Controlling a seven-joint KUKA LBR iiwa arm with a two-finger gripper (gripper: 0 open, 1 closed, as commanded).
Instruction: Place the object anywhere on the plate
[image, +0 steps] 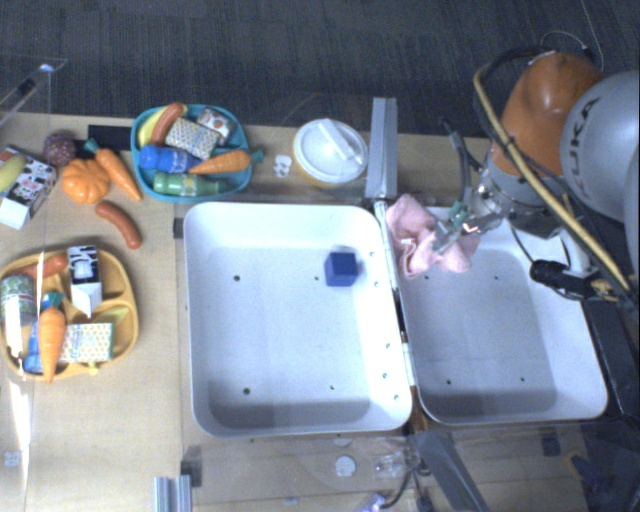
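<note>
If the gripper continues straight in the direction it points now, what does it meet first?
Probably the pink cloth at the right bin's top-left corner: the gripper points toward it, seemingly very close, though depth is unclear.

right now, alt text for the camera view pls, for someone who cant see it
The arm's gripper hovers at the top left corner of the right bin, against a crumpled pink cloth lying on the divide between bins. A small blue cube sits in the left bin; toy food lies on the bench.
</note>
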